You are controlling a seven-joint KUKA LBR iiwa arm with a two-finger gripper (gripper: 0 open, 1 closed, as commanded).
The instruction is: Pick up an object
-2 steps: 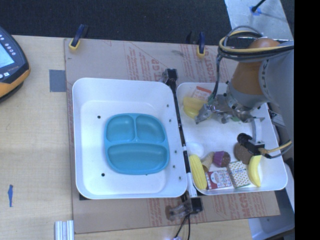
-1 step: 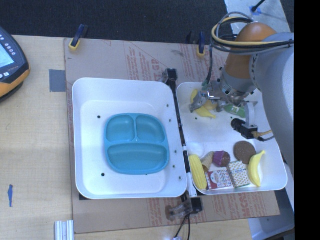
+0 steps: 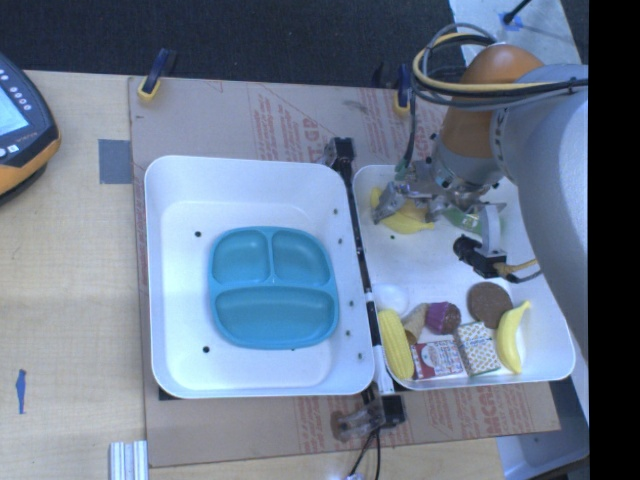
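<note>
Here, the gripper point(image 3: 418, 206) hangs low over the upper part of the right bin point(image 3: 432, 268), right of the frame's centre, with the grey arm and its orange band rising behind it toward the upper right. Directly beneath it lies a yellow object point(image 3: 408, 223), possibly a lemon or a small banana, though the metal parts above hide much of it. It seems to touch the gripper, but whether the gripper is spread or closed on it cannot be told from this angle.

Along the lower edge of the same bin sits a cluster of things. A corn cob point(image 3: 395, 343) lies against the left wall, and a red-and-white carton point(image 3: 435, 359) and a small pale box point(image 3: 478, 350) lie side by side. A banana point(image 3: 513, 336) stands at the right end of the row. Above them are a brown round disc point(image 3: 489, 303) and a maroon lump point(image 3: 443, 317).

The left bin point(image 3: 170, 268) holds a blue divided plate point(image 3: 272, 288), lying flat in its middle. Both bins rest on a brown sheet on the wooden table point(image 3: 70, 318).
</note>
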